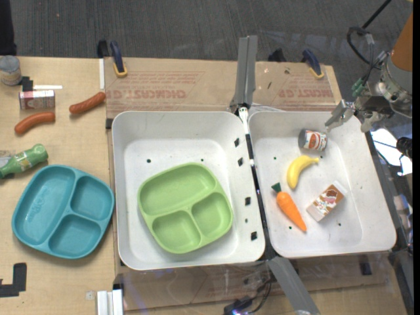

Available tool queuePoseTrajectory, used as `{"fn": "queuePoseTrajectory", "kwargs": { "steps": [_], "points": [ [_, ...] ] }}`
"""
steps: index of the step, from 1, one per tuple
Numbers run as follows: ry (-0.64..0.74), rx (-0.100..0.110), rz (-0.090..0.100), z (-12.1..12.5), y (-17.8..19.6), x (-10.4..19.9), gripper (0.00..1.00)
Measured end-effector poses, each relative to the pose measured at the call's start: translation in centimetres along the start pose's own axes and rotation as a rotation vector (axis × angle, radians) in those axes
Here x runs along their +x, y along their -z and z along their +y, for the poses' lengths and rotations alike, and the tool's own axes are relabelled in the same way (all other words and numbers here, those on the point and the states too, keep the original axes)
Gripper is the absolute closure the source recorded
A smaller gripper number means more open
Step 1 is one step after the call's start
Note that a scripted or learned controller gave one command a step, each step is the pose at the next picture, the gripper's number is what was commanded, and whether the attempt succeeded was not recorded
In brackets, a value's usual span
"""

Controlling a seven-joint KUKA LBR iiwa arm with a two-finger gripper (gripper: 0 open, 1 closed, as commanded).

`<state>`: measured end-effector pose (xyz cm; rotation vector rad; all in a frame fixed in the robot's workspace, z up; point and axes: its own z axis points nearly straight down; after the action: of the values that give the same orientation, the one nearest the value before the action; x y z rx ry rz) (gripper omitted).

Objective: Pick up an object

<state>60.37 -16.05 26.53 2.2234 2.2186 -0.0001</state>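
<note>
Holding banana [299, 170], carrot [291, 212]: right bin [374, 231]

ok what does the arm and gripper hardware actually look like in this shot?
Little of the arm is in frame: an orange band at the upper right edge with a pale grey wrist section below it. The gripper is grey metal with thin, light-coloured fingers. Black cables loop around the wrist, with a small green-tinted part beside them. No legible markings.

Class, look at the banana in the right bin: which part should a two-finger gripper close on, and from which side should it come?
Probably the banana at its thick middle, coming straight down, fingers across its narrow width. It lies flat and curved, apart from the can and carrot.
</note>
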Motion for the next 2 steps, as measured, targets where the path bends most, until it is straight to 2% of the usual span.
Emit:
{"fn": "queuePoseTrajectory", "kwargs": {
  "steps": [1, 2],
  "points": [
    [0.136, 0.003, 0.0, -1.0, -7.5, 8.7, 0.0],
    [0.077, 0.004, 0.0, -8.7, -6.3, 21.9, 0.0]
  ]
}}
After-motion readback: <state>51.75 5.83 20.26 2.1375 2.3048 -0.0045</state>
